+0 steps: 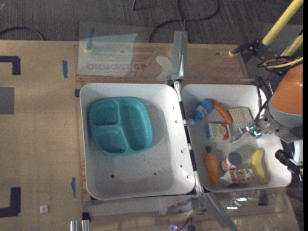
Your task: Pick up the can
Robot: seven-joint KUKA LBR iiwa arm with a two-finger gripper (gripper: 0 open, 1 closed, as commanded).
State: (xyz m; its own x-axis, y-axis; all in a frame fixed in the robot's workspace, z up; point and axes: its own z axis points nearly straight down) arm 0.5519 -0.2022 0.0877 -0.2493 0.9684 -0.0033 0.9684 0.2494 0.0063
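The can (233,159) is small, with a grey round top and a red and white side. It stands in the front part of the right bin (219,89), between a carrot (211,167) and a banana (260,163). My gripper (249,130) hangs over the same bin, a little behind the can and to its right, and apart from it. The grey arm with its orange band (289,96) comes in from the right edge. Nothing shows in the gripper.
The right bin also holds a blue bottle (202,109), an orange pepper (222,112), a cracker pack (240,114), a small carton (217,130) and an orange box (239,175) just in front of the can. A teal divided plate (120,124) lies in the left bin (139,177).
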